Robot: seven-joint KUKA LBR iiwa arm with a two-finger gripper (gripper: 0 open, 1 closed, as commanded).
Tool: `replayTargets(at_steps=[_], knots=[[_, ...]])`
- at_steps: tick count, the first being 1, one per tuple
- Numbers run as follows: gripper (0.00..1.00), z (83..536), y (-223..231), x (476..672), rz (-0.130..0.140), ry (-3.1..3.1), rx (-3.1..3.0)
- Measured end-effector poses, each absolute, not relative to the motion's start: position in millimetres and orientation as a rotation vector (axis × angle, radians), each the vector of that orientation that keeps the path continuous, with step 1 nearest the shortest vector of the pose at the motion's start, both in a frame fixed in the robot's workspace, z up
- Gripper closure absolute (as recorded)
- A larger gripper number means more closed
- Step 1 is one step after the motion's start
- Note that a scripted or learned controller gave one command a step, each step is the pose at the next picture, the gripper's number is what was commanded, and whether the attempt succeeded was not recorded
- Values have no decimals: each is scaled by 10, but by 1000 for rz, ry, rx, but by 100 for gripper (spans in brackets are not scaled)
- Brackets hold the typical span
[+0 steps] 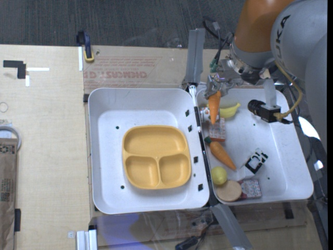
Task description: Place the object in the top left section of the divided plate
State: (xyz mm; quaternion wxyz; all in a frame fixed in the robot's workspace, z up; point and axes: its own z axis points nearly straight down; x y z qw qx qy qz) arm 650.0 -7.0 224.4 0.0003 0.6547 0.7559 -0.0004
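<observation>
Camera view: gripper (pixel 214 94) is closed on an orange carrot (pixel 213 108), which hangs upright over the right bin (pixel 281 155) near its left wall. Yellow divided plate (pixel 156 156) lies in the left bin (pixel 104 139). A second carrot (pixel 222 155) lies in the right bin.

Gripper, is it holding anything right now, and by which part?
Yes. The gripper holds a carrot by its top end; the carrot hangs upright over the right bin.
</observation>
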Motion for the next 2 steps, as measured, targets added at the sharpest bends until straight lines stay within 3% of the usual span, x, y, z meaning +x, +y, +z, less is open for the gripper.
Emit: replayTargets(at_steps=[1, 2], knots=[[100, 2535, 613, 6590, -2, 2484, 1923], [100, 2837, 983, 6592, -3, 2565, 1812]])
